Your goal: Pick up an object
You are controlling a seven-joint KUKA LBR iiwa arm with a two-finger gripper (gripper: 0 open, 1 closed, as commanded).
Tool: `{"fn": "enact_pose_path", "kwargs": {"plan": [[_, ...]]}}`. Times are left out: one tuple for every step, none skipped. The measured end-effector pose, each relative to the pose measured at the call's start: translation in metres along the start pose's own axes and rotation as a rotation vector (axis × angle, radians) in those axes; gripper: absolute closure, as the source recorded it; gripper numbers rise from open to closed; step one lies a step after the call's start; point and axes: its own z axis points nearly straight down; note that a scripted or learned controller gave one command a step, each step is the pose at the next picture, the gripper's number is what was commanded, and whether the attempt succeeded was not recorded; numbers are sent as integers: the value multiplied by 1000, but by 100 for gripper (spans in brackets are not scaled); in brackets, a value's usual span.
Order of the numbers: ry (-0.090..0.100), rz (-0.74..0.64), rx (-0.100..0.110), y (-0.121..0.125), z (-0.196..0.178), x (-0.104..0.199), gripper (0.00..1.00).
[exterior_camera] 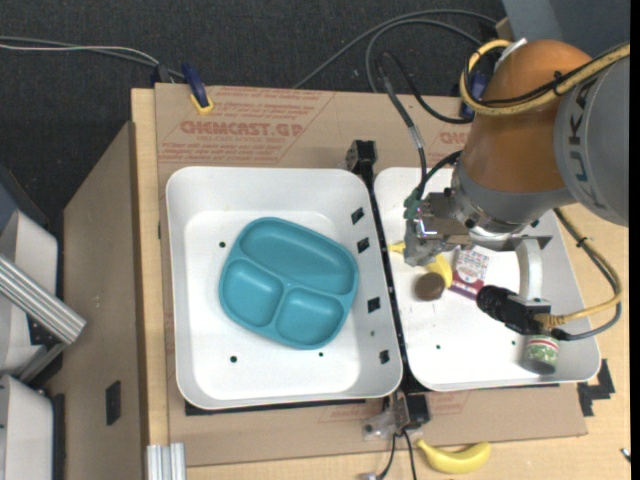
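Two bins: left white bin (190, 268) bears a smooth teal plastic divided plate (288, 281); right white bin (470, 368) bears clutter.
Candidates: small brown round lump (430, 286), yellow scrap (440, 266), green-capped jar (540, 352).
Gripper (448, 248): hidden under the wrist; opening and load impossible to tell.
Risk: crowded small rounded pieces may slip or scatter.
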Motion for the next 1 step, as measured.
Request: {"fn": "enact_pose_path", "kwargs": {"plan": [[-1, 0, -4, 9, -3, 53, 100]]}}
